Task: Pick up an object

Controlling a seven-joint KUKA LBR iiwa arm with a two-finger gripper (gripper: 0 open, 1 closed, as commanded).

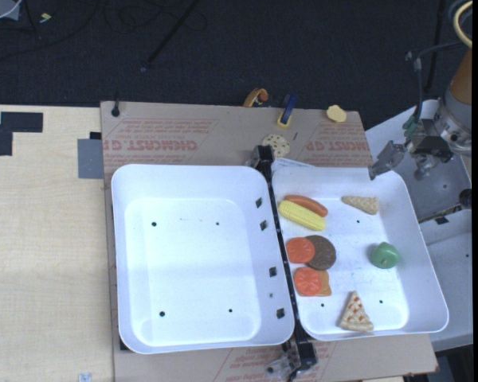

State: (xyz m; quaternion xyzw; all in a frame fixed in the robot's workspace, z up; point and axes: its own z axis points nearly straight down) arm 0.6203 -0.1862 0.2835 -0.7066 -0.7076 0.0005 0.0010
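The gripper point(414, 151) hangs above the right bin's point(418, 313) far corner; I cannot tell its state. Just left of it and nearer lies a cracker point(361, 204). Farther left sit the corn point(301, 215) and hotdog point(305, 204). Toward me, a green ball point(384, 255) and a pizza slice point(354, 313).

The scene is evenly and brightly lit from above. The white bins point(191, 253) are nearly overexposed, with soft shadows cast inside the rims toward nine o'clock. The background at twelve o'clock is left dark. Slight softness is seen throughout.
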